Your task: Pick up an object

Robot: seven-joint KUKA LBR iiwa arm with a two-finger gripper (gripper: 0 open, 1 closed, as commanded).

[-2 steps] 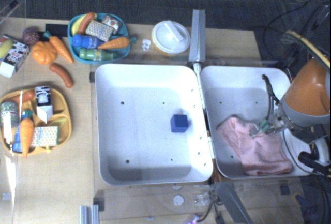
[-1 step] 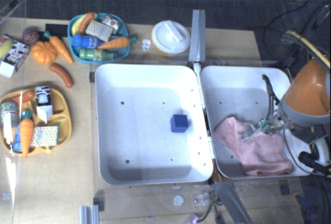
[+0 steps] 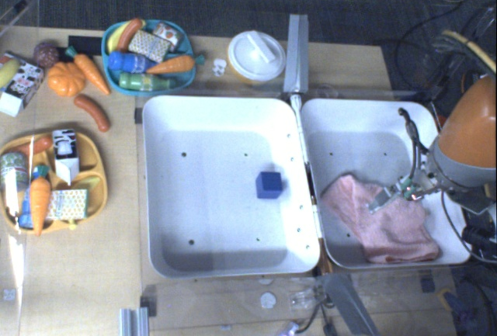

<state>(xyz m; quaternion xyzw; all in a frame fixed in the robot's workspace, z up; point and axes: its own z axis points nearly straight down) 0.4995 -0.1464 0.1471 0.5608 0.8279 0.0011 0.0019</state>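
A small blue cube (image 3: 269,184) sits on the floor of the left white bin (image 3: 186,125), right of its middle. A crumpled pink cloth (image 3: 371,224) lies in the lower part of the right white bin (image 3: 349,125). My gripper (image 3: 393,195) reaches in from the right and hangs low over the cloth's upper edge, touching or nearly touching the fabric. The arm's orange band (image 3: 470,136) stands over the right bin's right rim. The blue cube lies well to the left of the gripper, across the divider between the bins.
On the bench to the left, a blue bowl (image 3: 147,55) and a yellow tray (image 3: 54,179) hold toy food. Loose toy vegetables (image 3: 74,78) lie between them. A white lidded container (image 3: 256,55) stands behind the bins. Cables (image 3: 435,55) trail at the right.
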